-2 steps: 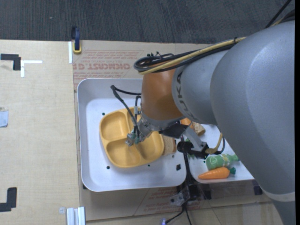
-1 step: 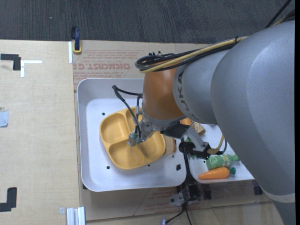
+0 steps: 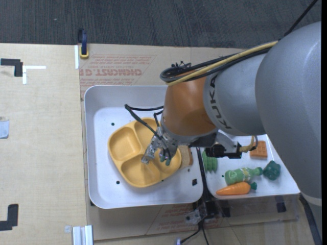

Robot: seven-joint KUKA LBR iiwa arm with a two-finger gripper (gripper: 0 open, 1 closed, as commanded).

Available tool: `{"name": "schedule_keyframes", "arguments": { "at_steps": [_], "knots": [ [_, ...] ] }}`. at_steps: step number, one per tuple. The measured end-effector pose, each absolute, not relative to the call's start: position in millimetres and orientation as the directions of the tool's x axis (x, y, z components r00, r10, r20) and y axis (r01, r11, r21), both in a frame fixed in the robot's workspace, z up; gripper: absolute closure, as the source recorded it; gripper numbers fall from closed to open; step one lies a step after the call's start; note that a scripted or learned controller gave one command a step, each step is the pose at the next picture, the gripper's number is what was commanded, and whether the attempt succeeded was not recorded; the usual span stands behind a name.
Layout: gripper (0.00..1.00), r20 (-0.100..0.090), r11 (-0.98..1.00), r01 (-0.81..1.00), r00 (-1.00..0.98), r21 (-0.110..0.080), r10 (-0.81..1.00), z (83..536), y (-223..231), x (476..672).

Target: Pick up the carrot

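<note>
The carrot [image 3: 234, 189], likely a light, stiff, smooth toy, lies in the right bin [image 3: 286, 190], best pinched across its thick middle; whether the hand [image 3: 159, 154] over the yellow plate [image 3: 129, 146] grips anything, I cannot tell.

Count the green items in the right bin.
3: a green bottle mid-bin, a dark green vegetable right of it, a ridged green piece left. The arm may hide more.
</note>
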State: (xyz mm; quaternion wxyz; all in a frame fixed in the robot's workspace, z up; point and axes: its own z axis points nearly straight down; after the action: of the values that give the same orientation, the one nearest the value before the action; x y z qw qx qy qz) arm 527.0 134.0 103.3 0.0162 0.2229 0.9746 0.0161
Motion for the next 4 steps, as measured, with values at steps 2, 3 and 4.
{"name": "schedule_keyframes", "arguments": {
  "at_steps": [2, 3, 4],
  "knots": [
    [1.0, -0.018, 0.893, 0.448, -0.893, 0.041, 0.449, 119, 135, 528.2],
    [1.0, -0.024, 0.888, 0.457, -0.889, 0.044, 0.458, 129, 133, 531.3],
    [1.0, -0.001, 0.808, 0.589, -0.808, -0.002, 0.589, 156, 179, 554.2]
  ]
}}
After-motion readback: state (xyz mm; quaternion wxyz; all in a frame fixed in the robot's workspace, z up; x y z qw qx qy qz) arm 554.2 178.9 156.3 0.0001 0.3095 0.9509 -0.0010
